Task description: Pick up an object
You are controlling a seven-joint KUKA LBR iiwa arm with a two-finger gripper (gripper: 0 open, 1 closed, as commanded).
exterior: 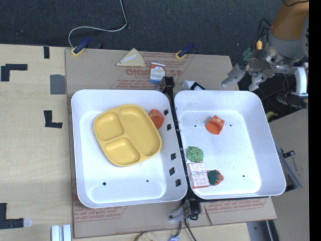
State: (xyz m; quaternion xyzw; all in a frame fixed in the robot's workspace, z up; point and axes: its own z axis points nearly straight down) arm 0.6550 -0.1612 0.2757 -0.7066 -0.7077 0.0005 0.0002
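Gripper [247, 80] hovers above far edge of right bin [251, 98], jaws spread, nothing between them. Nearest target — orange cup [214, 125] lying in right bin, well apart from green toy [194, 153] and card [197, 175]. Best approach: descend straight, straddle cup, clamp gently.

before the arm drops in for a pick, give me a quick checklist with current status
1. End effector open: ok, fingers spread.
2. End effector carrying nothing: ok, nothing between the fingers.
3. End effector above a target: not ok, it sits beyond the far rim of the right bin.
4. Isolated target available: ok, the orange cup lies alone.
5. Green item free of neighbours: cannot tell, the small packet lies close.
6. Yellow tray out of the way: ok, it is in the left bin.
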